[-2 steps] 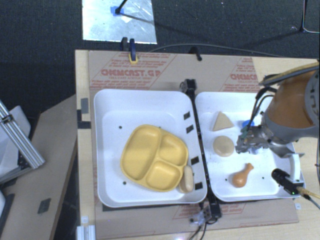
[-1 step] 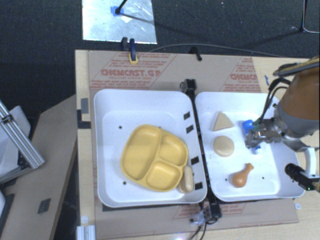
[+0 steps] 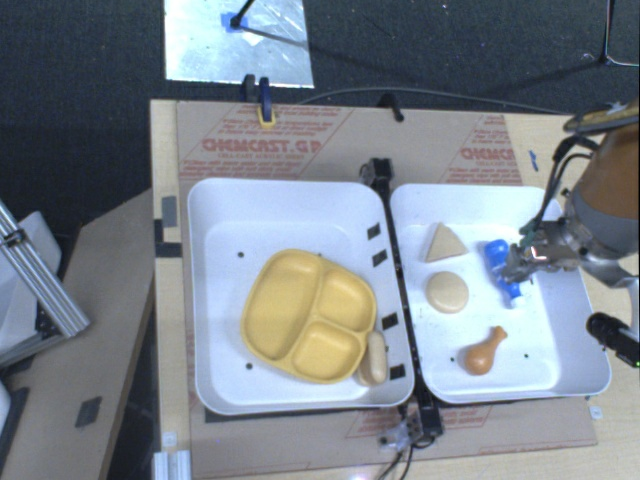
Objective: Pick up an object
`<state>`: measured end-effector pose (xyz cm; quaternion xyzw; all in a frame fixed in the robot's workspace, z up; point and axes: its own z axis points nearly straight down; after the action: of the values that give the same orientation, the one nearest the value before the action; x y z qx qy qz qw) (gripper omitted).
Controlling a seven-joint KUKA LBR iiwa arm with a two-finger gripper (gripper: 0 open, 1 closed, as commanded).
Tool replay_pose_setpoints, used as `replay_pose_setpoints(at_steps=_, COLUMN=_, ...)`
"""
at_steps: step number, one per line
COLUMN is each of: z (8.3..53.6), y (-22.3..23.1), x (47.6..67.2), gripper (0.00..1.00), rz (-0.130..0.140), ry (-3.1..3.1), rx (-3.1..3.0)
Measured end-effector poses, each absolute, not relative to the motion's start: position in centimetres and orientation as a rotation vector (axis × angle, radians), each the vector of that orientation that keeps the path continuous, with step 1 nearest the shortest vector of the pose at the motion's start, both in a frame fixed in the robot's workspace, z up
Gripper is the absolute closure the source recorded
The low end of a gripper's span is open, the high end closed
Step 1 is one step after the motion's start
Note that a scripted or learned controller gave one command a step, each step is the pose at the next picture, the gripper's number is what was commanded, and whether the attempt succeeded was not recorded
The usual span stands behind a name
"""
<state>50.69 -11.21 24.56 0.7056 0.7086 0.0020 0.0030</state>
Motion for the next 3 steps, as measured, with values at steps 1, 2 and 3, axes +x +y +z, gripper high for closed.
replay_pose_setpoints(at_steps=1, z=25.1, y=-6.3, x=52.1, gripper=1.00, rz=0.005, ry=2.230, rx=2.210)
replay_pose_setpoints(at_steps=2, z=25.2, y=-0.8, x=53.0, gripper=1.00, rz=0.005, ry=2.231, rx=2.210)
replay_pose_setpoints(at_steps=3, z=23.1, y=4.1, x=54.6, gripper=1.00, rz=0.003, ry=2.231, rx=2.211)
